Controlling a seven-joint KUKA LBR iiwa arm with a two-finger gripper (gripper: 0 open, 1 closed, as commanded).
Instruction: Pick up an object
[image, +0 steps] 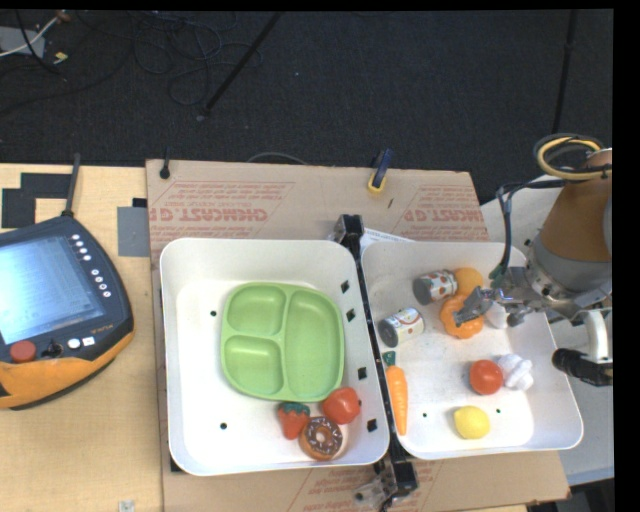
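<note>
Arm (575, 235) reaches in from the right, wrist over the right bin (560, 425). Gripper (478, 310) sits low at the orange fruit (462, 322), dark fingers spread to either side of its upper half; whether they touch it or have closed on it, cannot tell.

Left bin (195, 400) carries the green divided plate (283, 341), 3 compartments. Below the plate: strawberry (293, 419), tomato (341, 404), chocolate donut (323, 438).

Right bin: carrot (397, 398) along the left wall, lemon (472, 422) near the front, second tomato (486, 376) touching a small white object (516, 372). 2 small cans lie tipped on their sides: one (435, 287) just beside the orange fruit, one (403, 324) nearer the divider.

Judgement on the step: the orange fruit looks like the pick. It is round and probably slick, so the fingers should straddle its widest part, not the crown, and close squarely before any lift. The can beside it crowds the far side; a finger catching it would skew the grip. Lift straight up and slowly, checking that the fruit rises with the fingers.

Writing: the cardboard under the bins is printed with red lettering seen upside down, repeated 2 times along the back edge; it appears to read "CHEMCAST GP", not certain. Can labels too small to read. Tablet pendant (55, 300) at left has a lit screen, text illegible.
</note>
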